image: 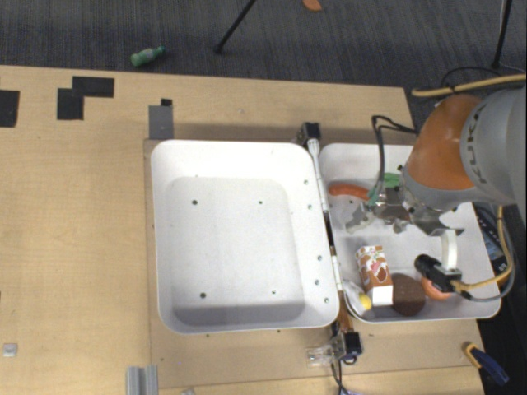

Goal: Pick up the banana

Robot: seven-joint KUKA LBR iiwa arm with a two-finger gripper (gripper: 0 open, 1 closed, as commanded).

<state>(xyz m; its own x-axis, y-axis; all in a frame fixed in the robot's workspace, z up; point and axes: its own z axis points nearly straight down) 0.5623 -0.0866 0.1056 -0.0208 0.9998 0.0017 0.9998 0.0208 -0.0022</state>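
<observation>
1 yellow banana (363, 302) end peeks from under a carton (373, 266); gripper (362, 217) state cannot be told

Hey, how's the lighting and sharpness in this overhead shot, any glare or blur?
Camera view: soft, even light; a faint shadow along the left bin's lower inside wall; no harsh glare on the white plastic. Slightly soft overall; the arm looms large and a bit blurred at right, covering part of the right bin.

You're looking at a robotics lab. A plywood bench (74, 245) bears two white bins (239, 159), with a tripod leg (243, 11) on grey carpet beyond.
</observation>
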